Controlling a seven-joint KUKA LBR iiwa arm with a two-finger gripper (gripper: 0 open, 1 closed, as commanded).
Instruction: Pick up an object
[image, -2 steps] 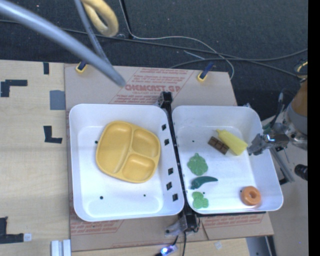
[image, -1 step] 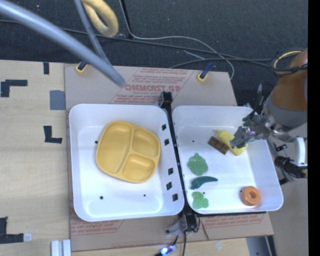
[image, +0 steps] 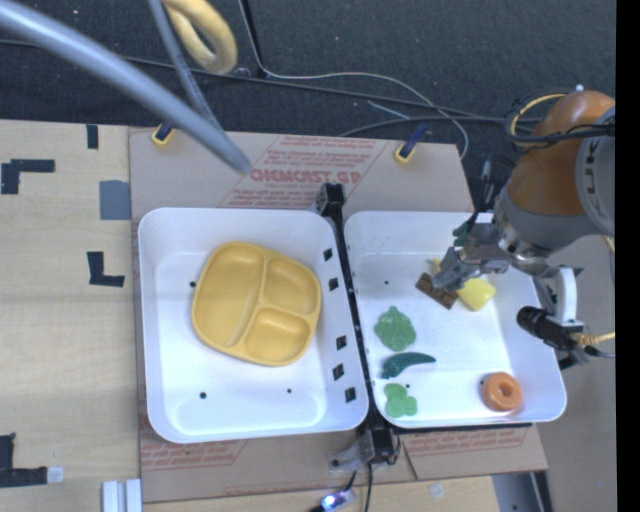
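**Yellow block under the gripper in the right bin**

Yellow block (image: 477, 293) lies in the right bin (image: 530, 385), touching a small brown piece (image: 433, 288) on its left; the gripper (image: 462, 268) is low over both, at the block's upper left edge. To do this well, the tool should centre on one item, not straddle the pair, and close squarely before lifting; whether it is released or clenched I cannot tell, and nothing shows as held.
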